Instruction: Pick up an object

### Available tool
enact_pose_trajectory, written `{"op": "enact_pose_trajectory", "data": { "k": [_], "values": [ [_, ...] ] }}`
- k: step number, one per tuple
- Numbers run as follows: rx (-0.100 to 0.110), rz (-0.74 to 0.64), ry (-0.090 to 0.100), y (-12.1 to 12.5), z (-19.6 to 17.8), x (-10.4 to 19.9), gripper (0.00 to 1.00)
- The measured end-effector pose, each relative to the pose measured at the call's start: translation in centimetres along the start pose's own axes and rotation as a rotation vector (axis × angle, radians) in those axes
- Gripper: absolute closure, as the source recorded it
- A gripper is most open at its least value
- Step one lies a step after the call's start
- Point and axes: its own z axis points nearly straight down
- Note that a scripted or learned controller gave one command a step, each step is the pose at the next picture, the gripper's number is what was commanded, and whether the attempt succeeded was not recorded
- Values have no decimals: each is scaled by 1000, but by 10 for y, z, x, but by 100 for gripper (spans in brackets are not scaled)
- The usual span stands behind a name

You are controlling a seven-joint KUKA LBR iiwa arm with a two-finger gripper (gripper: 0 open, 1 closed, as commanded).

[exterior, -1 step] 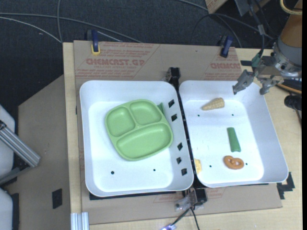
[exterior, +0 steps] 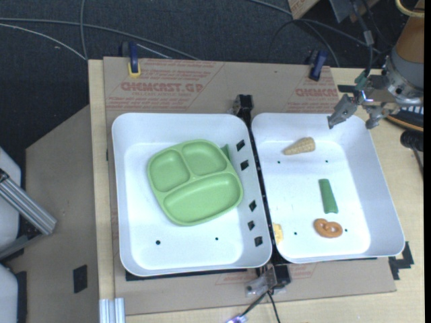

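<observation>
Above the right white bin's point(exterior: 377, 173) far corner, the two-finger gripper point(exterior: 355, 115) hangs spread wide and empty; descending here risks striking the rim, missing the nearby tan cone-shaped object point(exterior: 299, 146).

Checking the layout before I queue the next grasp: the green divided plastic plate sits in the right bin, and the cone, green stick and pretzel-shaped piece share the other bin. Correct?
Not quite. The camera view shows the green divided plastic plate in the left white bin, not the right. The tan cone, the green stick and the orange pretzel-shaped piece share the other bin, the right white bin.
</observation>
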Motion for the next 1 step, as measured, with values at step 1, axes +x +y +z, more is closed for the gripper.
{"op": "enact_pose_trajectory", "data": {
  "k": [1],
  "values": [
    [5,1,1,-5,43,-1,0]
  ]
}}
